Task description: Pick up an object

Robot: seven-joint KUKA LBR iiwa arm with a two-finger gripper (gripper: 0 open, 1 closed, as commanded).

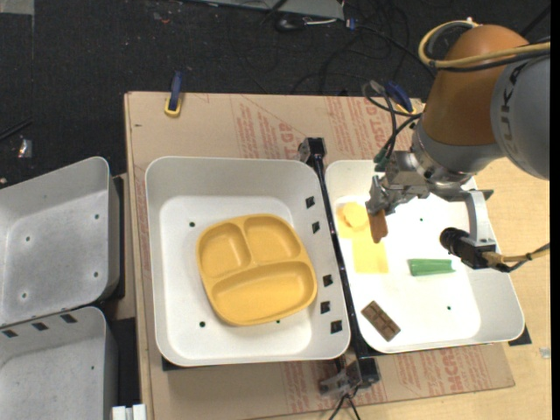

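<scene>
The right bin [490,318] holds a small round yellow piece [351,218], a flat yellow square [370,258], a green block [430,268] and a brown block [381,320]. My gripper [378,224] hangs low over the bin's left side, between the round yellow piece and the yellow square, and seems to touch or nearly touch them. A brown shape sits at its tip. I cannot tell whether that shape is part of the gripper or an object.
A yellow divided plate [256,268] lies in the left bin [166,191]. A black divider [331,252] runs between the bins. A black part on a cable [462,247] hangs by the arm over the right bin. Grey trays [52,226] sit at far left.
</scene>
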